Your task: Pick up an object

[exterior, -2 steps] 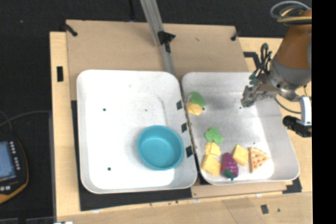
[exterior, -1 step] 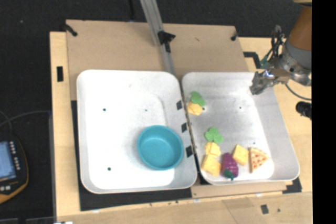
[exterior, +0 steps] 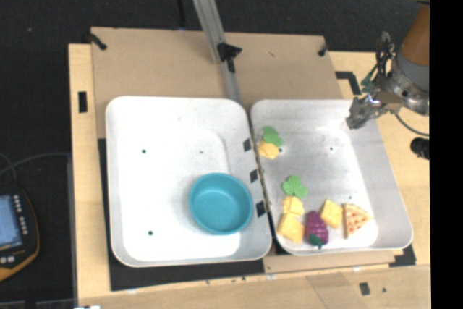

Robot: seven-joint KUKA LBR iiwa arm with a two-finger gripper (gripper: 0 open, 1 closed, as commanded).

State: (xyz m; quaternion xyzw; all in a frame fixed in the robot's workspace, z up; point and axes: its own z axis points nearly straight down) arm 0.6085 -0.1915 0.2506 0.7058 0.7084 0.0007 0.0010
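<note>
No pick yet: the claw (exterior: 359,114), its opening impossible to tell, hovers at the right shallow white bin's (exterior: 325,130) far edge, well apart from the small plastic toy foods (exterior: 292,228).

Pale wood bench (exterior: 83,177). A brown board (exterior: 159,61) lies on its far part, with a small black clip (exterior: 98,44) at each far corner. Two white bins sit side by side, meeting at the middle: left bin (exterior: 145,119), right bin (exterior: 376,184). A black mat (exterior: 181,270) lies under both and shows along the near and left edges.
</note>
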